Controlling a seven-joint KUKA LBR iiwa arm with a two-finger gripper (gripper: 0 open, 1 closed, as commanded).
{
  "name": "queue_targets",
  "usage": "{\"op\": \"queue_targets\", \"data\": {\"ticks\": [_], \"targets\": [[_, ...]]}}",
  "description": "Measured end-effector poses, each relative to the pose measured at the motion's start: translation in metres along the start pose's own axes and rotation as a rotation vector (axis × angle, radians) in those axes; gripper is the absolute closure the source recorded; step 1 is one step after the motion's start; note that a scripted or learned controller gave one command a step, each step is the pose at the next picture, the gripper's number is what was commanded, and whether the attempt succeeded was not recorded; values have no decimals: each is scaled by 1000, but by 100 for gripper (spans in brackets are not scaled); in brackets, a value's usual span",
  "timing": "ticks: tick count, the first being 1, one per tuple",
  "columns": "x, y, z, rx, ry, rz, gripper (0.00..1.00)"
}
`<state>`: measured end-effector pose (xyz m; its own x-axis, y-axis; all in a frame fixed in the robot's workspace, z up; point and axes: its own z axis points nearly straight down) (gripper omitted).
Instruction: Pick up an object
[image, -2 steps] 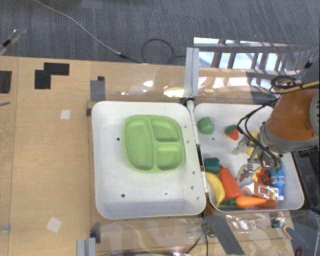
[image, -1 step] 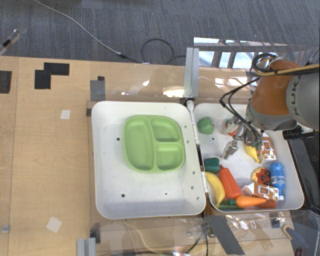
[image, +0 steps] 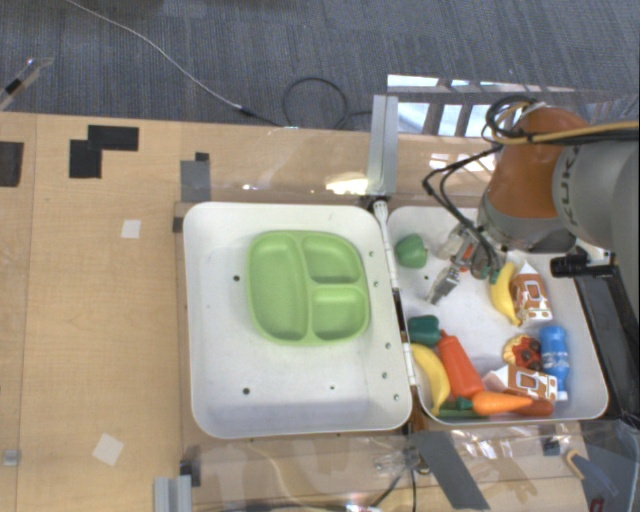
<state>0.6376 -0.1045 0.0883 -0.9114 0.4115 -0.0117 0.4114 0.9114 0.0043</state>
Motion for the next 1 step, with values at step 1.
{"op": "queue_targets", "data": {"ticks": [1], "targets": [[18, -51, -1, 2, 1, 65, 0]]}}
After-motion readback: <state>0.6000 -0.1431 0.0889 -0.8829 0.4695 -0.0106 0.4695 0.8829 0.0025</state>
